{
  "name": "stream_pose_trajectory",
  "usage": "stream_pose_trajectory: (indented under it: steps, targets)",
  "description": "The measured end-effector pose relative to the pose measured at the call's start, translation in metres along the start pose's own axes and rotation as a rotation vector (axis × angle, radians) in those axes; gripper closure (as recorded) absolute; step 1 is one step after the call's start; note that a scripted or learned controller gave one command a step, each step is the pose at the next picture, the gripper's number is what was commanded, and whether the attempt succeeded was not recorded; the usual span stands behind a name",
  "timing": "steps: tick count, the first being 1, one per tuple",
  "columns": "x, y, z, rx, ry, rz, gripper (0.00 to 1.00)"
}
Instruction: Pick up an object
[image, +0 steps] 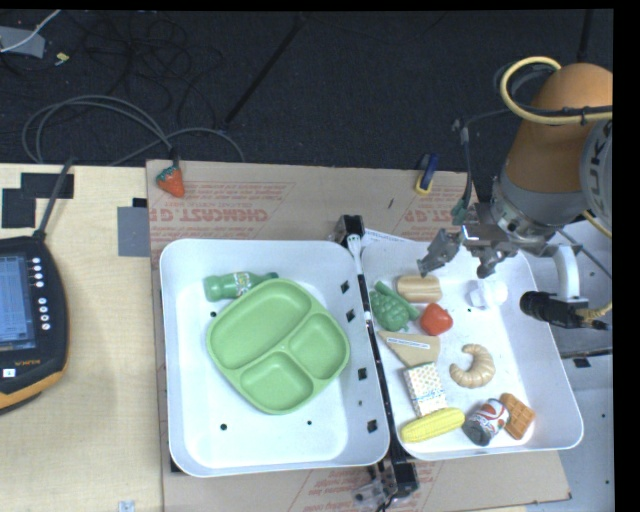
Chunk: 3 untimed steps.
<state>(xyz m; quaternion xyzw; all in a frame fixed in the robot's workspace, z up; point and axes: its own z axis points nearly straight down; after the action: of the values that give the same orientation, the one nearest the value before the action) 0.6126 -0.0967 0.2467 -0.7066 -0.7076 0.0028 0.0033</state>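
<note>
**Hand poised over the toy-food bin**

The hand (463, 262) hangs spread and holding nothing above the right bin (560, 400), apparently nearest the bread roll (419, 289); tomato (436, 320) and croissant (473, 364) lie beyond. The green divided plate (278, 344) occupies the left bin (185, 400).

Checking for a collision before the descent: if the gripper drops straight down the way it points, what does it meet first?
Probably bare floor of the right bin, since the gripper hangs open between the bread roll and a small clear object; depth is uncertain.
</note>
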Motion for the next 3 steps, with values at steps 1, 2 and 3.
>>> stream_pose_trajectory:
  steps: [1, 2, 3]
  targets:
    - [0.0, 0.0, -0.006, 0.007, 0.001, -0.001, 1.0]
    - [0.022, -0.05, -0.052, -0.001, 0.001, -0.001, 1.0]
    - [0.108, -0.079, -0.162, -0.012, 0.001, -0.009, 1.0]
